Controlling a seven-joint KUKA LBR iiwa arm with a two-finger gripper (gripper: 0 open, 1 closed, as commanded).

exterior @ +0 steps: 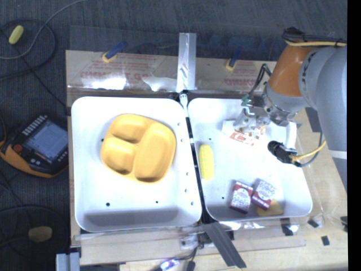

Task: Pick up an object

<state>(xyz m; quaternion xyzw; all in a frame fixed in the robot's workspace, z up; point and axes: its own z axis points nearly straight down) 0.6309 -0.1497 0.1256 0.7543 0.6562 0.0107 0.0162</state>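
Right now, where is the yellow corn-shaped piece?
The yellow corn-shaped piece lies in the right bin, against its left wall beside the divider, above-left of the two small red packets.

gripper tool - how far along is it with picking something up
Done: the arm has reached into the right bin, and the tool sits low at its far side, over a white and red packet.
In hand: nothing visibly held; the view does not show a grasp.
Left: grip and lift. The yellow block, two dark red packets and the yellow divided tray in the left bin lie untouched.
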